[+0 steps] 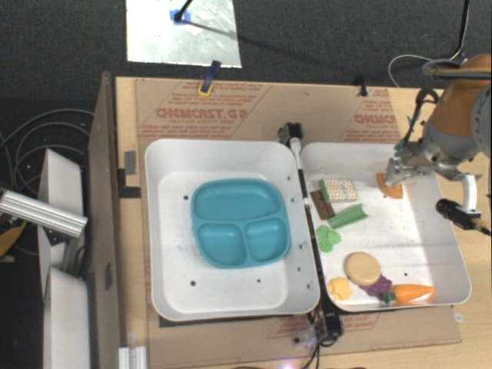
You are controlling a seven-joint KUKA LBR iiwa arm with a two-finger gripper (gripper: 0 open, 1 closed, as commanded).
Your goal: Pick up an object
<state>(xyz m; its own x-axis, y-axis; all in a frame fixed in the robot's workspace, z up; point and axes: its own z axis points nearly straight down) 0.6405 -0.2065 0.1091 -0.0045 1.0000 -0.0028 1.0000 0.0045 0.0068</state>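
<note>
Orange and purple down at the near rim of the right bin (453,271): a carrot (413,290) at five o'clock, a purple piece (377,287) touching its stub end, a yellow lump (339,287) at seven and a tan round biscuit (362,267) just above them. Moving up, a green leafy bit (329,239) and a green stick (348,216) lie near the divider at nine o'clock, with a brown bar (321,204) and a speckled cracker (338,189) beyond. Over in the left bin (165,206) sits a teal divided tray (240,221). Far side now: the hand (401,172) is low at one o'clock of the right bin, right by an orange slice (391,186), and I cannot tell how it is set. That slice looks like light, hard toy plastic, thin and smooth, likely to skid; I'd pinch it across the narrow width, edge to edge.
</note>
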